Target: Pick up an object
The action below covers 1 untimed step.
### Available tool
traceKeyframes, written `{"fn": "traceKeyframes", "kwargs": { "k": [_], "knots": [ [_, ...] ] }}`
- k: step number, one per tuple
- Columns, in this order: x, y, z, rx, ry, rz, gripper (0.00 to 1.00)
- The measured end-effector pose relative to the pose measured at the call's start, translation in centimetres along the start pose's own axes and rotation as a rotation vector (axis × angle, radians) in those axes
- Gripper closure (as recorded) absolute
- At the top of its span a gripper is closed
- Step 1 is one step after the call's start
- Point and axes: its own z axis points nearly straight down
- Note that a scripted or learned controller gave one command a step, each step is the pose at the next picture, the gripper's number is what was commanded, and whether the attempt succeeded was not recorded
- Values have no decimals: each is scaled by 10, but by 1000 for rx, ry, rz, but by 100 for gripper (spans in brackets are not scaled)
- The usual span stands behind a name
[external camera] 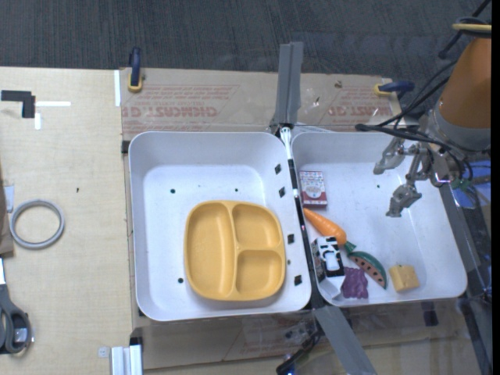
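The arm reaches in from the right, its orange band showing above the wrist, and its pincer hangs over the upper right part of the right bin. The two metal fingers stand apart with nothing between them, so the pincer is open and holds no object.

The right bin carries the loose things, mostly along its left wall and near edge. A small red and white box lies flat near the divider between the bins. Just below it an orange carrot lies at a slant, pointing down and to the right. Below the carrot sits a black and white item (too small to name with any certainty), and beside that a purple piece and a watermelon slice with a green rind. A tan block rests near the lower right corner, well apart from the pincer.

The left bin holds a yellow divided plate with three compartments, lying flat a little toward the near edge.

On the desk to the left of the bins lies a grey ring, and a pair of scissors shows at the lower left edge.
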Motion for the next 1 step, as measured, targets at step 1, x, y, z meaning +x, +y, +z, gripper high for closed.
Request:
{"fn": "traceKeyframes", "kwargs": {
  "k": [1],
  "knots": [
    [18, 38, 108, 0, 0, 198, 0]
  ]
}}
